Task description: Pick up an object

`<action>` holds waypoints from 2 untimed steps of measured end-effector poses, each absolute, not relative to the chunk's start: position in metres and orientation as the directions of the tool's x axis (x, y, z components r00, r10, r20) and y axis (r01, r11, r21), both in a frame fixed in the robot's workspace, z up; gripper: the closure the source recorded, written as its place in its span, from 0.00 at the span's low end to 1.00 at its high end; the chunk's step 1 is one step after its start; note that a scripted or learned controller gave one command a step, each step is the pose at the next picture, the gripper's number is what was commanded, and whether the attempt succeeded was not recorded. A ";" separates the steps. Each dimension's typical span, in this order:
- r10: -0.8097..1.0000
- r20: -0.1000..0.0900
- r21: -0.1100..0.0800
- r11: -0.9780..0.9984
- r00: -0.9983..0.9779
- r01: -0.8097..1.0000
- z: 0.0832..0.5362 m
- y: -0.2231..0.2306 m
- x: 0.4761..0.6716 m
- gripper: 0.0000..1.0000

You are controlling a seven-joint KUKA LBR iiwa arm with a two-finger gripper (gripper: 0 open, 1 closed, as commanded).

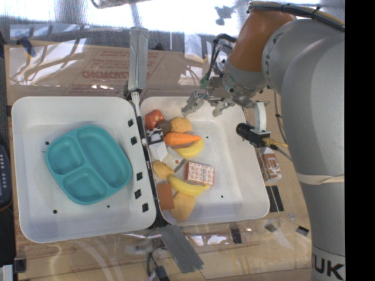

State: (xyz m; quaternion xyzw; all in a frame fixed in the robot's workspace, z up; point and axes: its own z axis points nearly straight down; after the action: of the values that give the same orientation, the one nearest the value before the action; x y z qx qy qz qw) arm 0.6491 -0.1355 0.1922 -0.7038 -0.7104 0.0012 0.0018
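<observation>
Two white bins sit side by side on the bench. The left bin [35, 215] fills the left half of the frame and has a teal plate [88, 164] lying in it, with three sections. The right bin [243, 186] sits in the middle of the frame. Its toys are heaped along its left wall.

At the top of the heap is a tomato [153, 118], with a small bun [181, 124] just to its right. Below them lies a carrot [181, 139], and a banana [192, 150] curves under it, touching it. Lower down is a red box [200, 172] with a second banana [187, 187] beneath it. A brown block [165, 196] and a yellow piece [183, 206] are at the bottom of the heap.

The big grey arm [310, 98] comes in from the right side of the frame, with its orange band [258, 37] near the top. The gripper [205, 106] hangs over the top edge of the right bin, just above and to the right of the bun. Its fingers [190, 106] are spread apart and nothing is between them. It is not touching any toy
</observation>
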 end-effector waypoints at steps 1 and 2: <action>0.991 0.001 0.000 0.137 -0.137 0.991 0.092 -0.124 0.638 0.00; 0.990 0.001 -0.002 0.142 -0.142 0.990 0.102 -0.123 0.638 1.00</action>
State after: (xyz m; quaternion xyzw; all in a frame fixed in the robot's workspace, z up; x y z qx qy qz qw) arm 0.6384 -0.1234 0.1024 -0.6552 -0.7555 0.0006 0.0012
